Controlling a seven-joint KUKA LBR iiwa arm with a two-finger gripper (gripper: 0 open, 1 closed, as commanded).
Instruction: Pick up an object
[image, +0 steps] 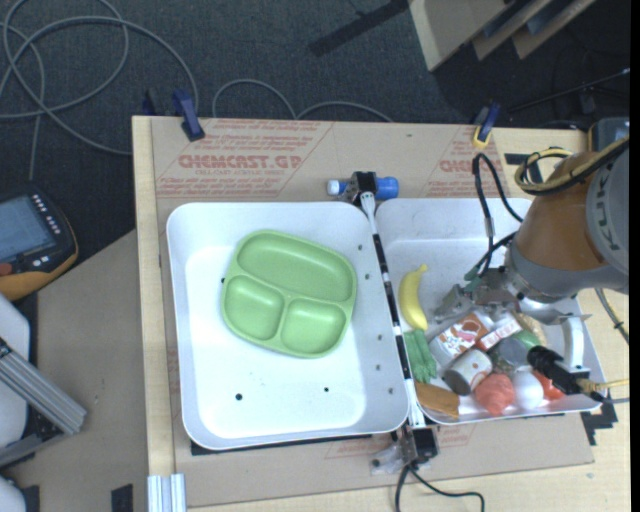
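Arm is bent down from the bench's right edge; tool is lowered among right bin clutter. Tool state cannot be told.

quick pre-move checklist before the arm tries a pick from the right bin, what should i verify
1. Arm over the right bin: ok, its wrist hangs above the pile.
2. Objects to pick: ok, a banana, a red and white packet, a dark can and a red ball lie crowded together.
3. Claw state: cannot tell, hidden by the wrist.
4. Anything held: cannot tell.
5. Easy target: ok, the banana lies at the pile's left edge, beside the divider.
6. Left bin: ok, the green divided plate sits apart from the pile.
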